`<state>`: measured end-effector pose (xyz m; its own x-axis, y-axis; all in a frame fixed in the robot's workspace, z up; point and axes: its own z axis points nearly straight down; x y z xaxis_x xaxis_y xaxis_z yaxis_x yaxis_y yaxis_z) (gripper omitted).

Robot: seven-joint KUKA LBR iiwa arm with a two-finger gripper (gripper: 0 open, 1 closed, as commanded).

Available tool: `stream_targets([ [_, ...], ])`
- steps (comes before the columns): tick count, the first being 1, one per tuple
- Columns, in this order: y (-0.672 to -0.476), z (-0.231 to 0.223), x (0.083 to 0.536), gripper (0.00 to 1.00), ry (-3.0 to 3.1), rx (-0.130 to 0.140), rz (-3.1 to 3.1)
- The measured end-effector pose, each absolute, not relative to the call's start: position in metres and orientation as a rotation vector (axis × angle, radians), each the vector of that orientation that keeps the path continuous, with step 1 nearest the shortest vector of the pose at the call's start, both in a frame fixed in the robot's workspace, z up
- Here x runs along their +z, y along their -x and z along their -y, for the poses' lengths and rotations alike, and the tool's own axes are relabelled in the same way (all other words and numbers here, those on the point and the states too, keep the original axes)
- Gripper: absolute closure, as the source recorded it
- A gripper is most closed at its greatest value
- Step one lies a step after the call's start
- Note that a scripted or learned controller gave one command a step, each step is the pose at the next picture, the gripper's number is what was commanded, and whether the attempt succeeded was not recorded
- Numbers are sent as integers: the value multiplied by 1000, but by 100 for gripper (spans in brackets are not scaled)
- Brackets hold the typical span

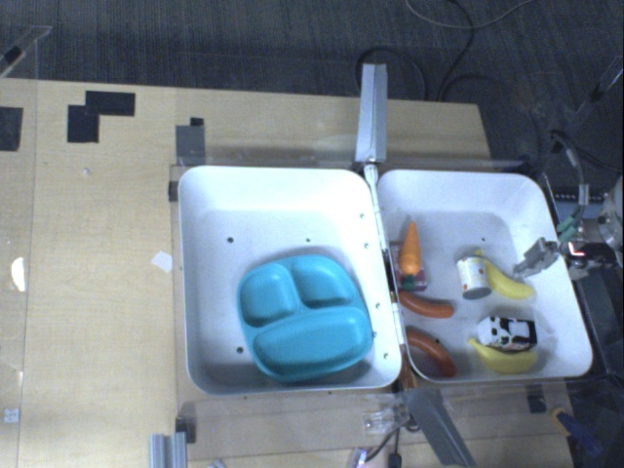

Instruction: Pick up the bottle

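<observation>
At the far right of the camera view, the gripper (544, 254) is seen low, entering from the right edge. A pale grey finger is angled down and to the left, its tip at mid-height of the frame. Behind it, a darker wrist section with a small red-lit spot and some loose cabling is visible against the edge. The arm's upper links are cut off by the frame. Finger separation cannot be judged; nothing is seen between them.

bottle (511, 332) | black-and-white | lying on side | right bin, touching banana (503, 358)
</observation>
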<state>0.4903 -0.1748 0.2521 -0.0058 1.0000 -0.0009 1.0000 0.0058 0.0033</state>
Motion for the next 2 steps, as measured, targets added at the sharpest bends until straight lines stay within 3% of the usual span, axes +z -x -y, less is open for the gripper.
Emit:
stream_targets([
  [1,-488,205,180,0,-2218,2,-2221],
  [2,-512,205,176,0,-2235,4,-2202],
])
